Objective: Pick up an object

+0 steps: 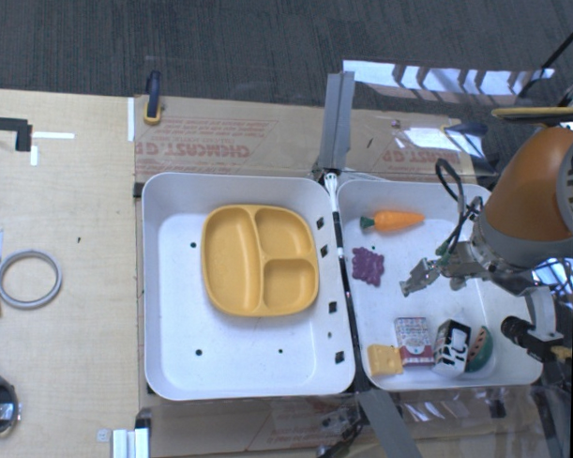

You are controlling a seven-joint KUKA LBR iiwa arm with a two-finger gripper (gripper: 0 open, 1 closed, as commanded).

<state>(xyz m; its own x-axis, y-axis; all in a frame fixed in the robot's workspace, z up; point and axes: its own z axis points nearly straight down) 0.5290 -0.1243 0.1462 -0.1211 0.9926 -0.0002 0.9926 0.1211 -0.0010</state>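
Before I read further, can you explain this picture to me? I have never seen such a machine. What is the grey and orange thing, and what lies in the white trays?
One camera looks down at a slant on a bench with two white bins. The grey and orange thing is a robot arm reaching in from the right. Its end effector hangs over the right bin with nothing visible between its fingers. That bin has a toy carrot, purple grapes, a cheese piece, a small carton and a watermelon slice. The left bin has a yellow divided plate.
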